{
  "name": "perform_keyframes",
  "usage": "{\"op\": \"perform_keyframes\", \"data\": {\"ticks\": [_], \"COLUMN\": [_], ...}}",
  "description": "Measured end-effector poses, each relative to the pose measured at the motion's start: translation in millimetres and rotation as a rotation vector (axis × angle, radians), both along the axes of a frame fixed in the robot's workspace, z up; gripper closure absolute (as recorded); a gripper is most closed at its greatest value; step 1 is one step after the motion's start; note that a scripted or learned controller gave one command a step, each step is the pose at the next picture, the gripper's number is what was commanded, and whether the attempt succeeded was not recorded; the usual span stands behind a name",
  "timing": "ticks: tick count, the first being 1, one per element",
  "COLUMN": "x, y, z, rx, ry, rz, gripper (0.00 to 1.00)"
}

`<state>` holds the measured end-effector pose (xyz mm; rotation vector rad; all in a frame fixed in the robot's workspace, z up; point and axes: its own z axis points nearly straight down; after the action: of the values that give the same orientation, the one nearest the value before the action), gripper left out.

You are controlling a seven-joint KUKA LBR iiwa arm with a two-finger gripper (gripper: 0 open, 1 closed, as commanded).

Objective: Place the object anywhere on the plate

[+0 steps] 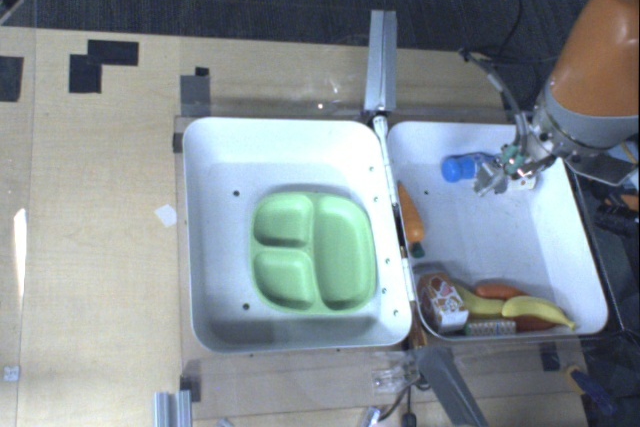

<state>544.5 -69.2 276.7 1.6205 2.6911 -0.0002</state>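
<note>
I saw the hand [497,177] in the right bin [560,255] beside a blue cup [462,167]; couldn't tell its state. Green 3-section plate [314,251] sat in left bin [215,215].

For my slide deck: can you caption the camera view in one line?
Pincer beside a blue object in the right bin; green plate waits in the left bin.

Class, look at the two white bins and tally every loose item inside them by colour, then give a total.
Green: 1, the divided plate
Blue: 1, a small object
Orange: 1, a carrot-like piece
Yellow: 1, a banana
Red: 1, a sausage-like piece
Brown and white: 1, a packet-like item
Total: 6
</note>
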Motion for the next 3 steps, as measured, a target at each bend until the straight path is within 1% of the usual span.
{"op": "perform_keyframes", "data": {"ticks": [1, 2, 3], "x": [58.8, 7.6, 25.6], "y": [76.3, 68.7, 126.8], "z": [-95.4, -94.3, -94.8], "rx": [0.001, 0.001, 0.001], "ry": [0.0, 0.0, -0.001], "rz": [0.028, 0.292, 0.337], "gripper": [1.0, 1.0, 1.0]}}
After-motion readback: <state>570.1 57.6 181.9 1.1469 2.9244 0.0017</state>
